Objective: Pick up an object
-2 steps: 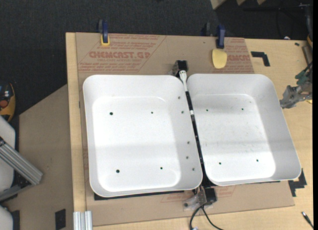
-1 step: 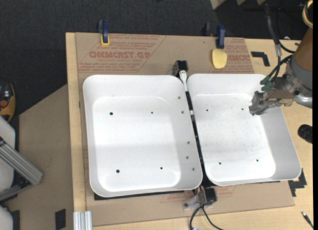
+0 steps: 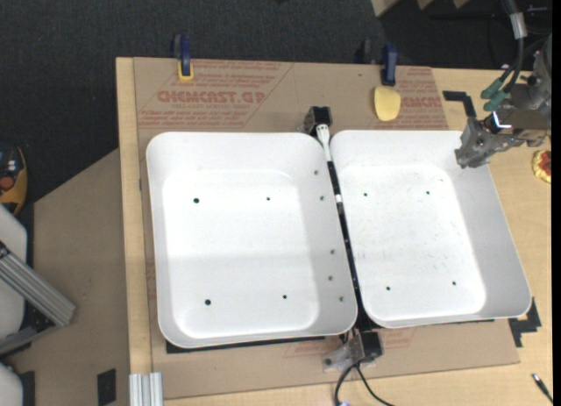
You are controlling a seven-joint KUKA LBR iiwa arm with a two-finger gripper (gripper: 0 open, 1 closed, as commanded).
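A small pale yellow object (image 3: pixel 387 103) lies on the brown board just behind the right bin (image 3: pixel 491 220), outside its far rim. My gripper (image 3: pixel 472 153) hangs over the far right corner of the right bin, about a hand's width to the right of the yellow object and a little nearer. I see nothing held in it. The arm's wrist, with cables and a green part, rises toward the upper right.
The left bin (image 3: pixel 166 220) and the right bin stand side by side, joined by a black strip (image 3: pixel 337 211). Two blue clamps (image 3: pixel 182 47) (image 3: pixel 389 62) hold the board's far edge. A red and yellow item (image 3: pixel 545 164) sits at the right edge.
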